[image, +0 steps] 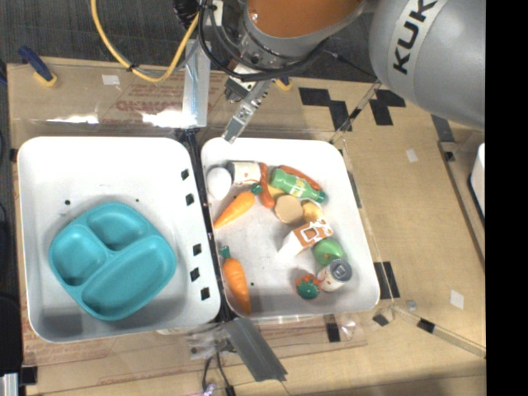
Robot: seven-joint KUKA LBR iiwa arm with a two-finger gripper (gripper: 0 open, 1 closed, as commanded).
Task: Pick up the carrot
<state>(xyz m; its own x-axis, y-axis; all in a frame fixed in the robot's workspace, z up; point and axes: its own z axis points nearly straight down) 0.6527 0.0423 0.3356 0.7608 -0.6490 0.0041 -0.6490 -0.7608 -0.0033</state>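
Two orange carrots lie in the right bin (355,221). One carrot (234,208) rests slanted near the bin's left wall. A second carrot (236,282) lies along the same wall near the front left corner. My gripper (242,119) hangs above the bin's back left edge, behind both carrots and apart from them. It carries nothing. The grey arm with its orange band fills the top of the view.
Around the carrots the right bin holds a white cup (239,172), a green bottle (297,183), a tan round piece (289,210), a small carton (308,235) and a can (334,272). A teal divided plate (111,258) sits in the left bin (49,163). Yellow cable (103,31) loops at the back.
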